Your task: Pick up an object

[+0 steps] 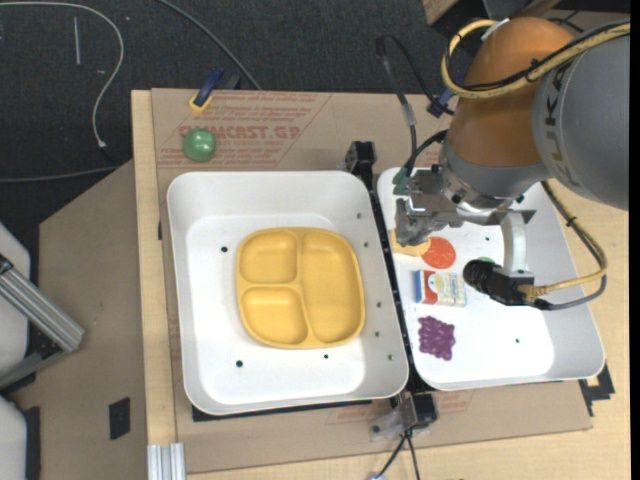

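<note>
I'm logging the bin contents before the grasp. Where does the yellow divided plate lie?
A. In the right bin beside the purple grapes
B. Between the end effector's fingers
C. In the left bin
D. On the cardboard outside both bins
C: the yellow divided plate lies flat in the middle of the left bin, while the purple grapes lie in the right bin.

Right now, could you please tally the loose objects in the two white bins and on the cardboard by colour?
Yellow: 1, the yellow three-compartment plastic plate in the left bin
Red-orange: 1, the round red-orange item in the right bin
Purple: 1, the purple grape bunch
Blue, white and red: 1, the small printed carton
Green: 1, the green ball on the cardboard
Total: 5
</note>
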`<state>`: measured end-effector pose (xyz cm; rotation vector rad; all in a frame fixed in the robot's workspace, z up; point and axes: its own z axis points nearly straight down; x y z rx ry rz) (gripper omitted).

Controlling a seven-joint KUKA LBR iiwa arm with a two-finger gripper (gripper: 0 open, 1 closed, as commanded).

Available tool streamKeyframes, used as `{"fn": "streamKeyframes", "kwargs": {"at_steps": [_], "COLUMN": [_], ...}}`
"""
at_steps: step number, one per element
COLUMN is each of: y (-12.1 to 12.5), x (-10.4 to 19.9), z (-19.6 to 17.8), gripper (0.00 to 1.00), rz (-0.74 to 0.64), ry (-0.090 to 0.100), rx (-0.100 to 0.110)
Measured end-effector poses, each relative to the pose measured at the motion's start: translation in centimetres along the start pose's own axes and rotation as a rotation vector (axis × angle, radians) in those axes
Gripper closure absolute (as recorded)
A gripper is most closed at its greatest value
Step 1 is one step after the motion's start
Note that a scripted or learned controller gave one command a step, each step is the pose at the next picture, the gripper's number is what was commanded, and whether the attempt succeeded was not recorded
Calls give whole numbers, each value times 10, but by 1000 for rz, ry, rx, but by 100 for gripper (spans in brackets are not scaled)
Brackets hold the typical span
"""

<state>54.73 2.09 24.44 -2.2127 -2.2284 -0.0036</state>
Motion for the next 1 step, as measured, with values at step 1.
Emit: {"fn": "streamKeyframes", "kwargs": {"at_steps": [1], "y": [13], "x": [50], "z": [-5], "gripper": [100], "rz": [1], "ry": [0], "rx": [-1]}}
